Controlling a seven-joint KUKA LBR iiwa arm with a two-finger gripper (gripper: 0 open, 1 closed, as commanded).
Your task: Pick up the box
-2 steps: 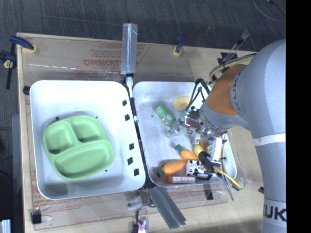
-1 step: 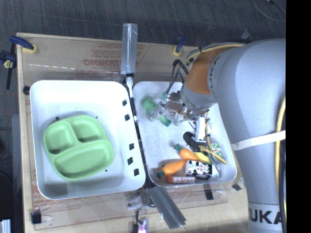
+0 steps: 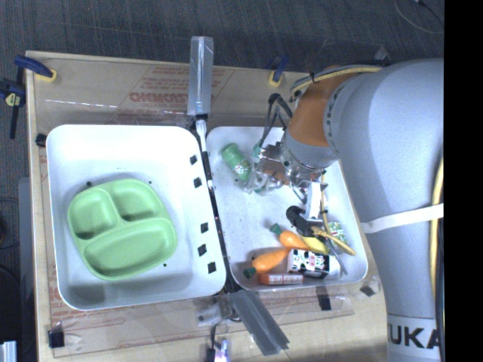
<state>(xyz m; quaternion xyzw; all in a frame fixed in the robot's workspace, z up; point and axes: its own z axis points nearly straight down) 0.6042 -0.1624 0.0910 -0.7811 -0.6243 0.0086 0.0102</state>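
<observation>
Gripper (image 3: pixel 260 173) of the grey arm sits low in the right white bin (image 3: pixel 226 232), near its upper middle, just beside a small green can-like object (image 3: pixel 235 161); whether it is apart or together I cannot tell.

Going left to right: the left white bin (image 3: pixel 60 149) holds a pale green three-compartment plastic tray (image 3: pixel 121 228). In the right bin's lower corner lie an orange carrot-shaped toy (image 3: pixel 270 260), another orange and yellow piece (image 3: pixel 302 241), and the small white and black printed box (image 3: pixel 309 262), wedged among them near the rim.

The box looks light, stiff cardboard, likely crushable; best taken across its short sides.

Faint red print on the bench sheet is unreadable; "UKA" shows on the arm's base (image 3: pixel 413 338).
</observation>
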